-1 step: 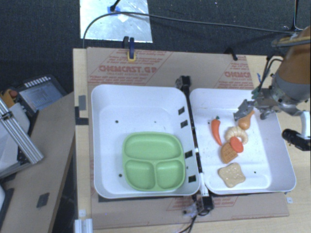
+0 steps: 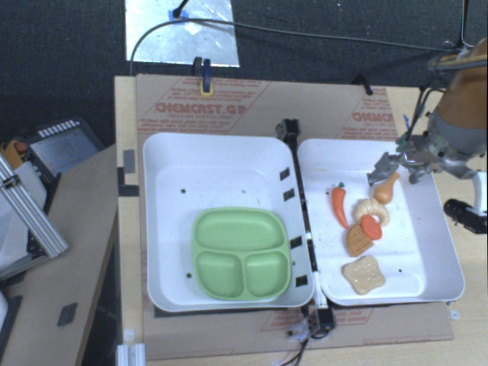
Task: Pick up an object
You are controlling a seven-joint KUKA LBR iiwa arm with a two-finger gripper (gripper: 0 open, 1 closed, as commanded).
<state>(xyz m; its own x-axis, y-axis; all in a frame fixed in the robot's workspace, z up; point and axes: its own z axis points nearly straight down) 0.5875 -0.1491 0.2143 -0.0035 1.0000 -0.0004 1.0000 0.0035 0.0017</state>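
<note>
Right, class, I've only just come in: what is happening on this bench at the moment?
A grey robot arm with an orange band reaches in from the right, its gripper low over the right white bin, near a small tan pear-shaped toy. Nothing can be seen between its fingers. An orange toy carrot, a tan toast slice and other toy foods lie there. The left white bin holds a green divided plate.

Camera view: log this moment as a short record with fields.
left bin: holds a green divided plate
right bin: holds a carrot, a toast slice, a cluster of small toy foods
arm: enters from the right, above the right bin's far right corner
gripper: over the right bin, beside an orange pear-shaped piece
grasp: cannot tell
</note>
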